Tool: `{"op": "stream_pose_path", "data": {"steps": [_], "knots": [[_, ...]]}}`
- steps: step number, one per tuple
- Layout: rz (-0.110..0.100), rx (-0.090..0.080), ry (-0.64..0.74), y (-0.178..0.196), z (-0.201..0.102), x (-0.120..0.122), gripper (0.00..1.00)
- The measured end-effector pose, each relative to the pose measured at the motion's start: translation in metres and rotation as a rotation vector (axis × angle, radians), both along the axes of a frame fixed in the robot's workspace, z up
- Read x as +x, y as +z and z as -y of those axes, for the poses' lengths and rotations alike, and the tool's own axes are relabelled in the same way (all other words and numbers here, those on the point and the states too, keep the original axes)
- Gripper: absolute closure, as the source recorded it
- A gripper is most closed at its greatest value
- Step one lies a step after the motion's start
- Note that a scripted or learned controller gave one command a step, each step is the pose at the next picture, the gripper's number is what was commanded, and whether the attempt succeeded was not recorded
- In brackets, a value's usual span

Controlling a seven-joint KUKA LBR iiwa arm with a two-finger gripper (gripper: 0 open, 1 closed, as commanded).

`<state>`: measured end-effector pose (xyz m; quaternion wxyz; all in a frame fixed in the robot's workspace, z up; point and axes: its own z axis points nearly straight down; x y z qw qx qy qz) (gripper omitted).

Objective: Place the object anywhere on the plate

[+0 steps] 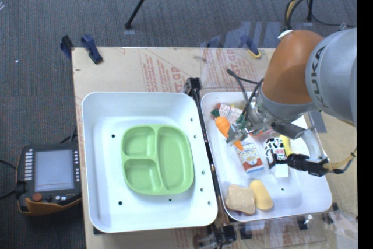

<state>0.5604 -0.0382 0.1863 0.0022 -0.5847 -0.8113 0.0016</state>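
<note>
A light green plate with three compartments lies in the left white bin, and nothing rests on it. My gripper is low in the right bin, beside an orange toy carrot and just above a small juice carton. The arm's orange band and wrist cover the bin's upper right part. Nothing can be seen held in the gripper.
The right bin also holds a printed packet, a black-and-white cow-patterned item, a yellow piece, a white block, a slice of toy bread and a yellow oval. A black divider separates the bins.
</note>
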Motion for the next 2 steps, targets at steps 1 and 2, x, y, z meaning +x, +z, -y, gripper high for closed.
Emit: {"op": "stream_pose_path", "data": {"steps": [1, 2], "knots": [[-0.001, 0.002, -0.068, 0.0039, -0.0824, -0.0321, 1.00], [0.000, 0.000, -0.071, 0.0039, -0.0802, -0.0319, 0.00]]}}
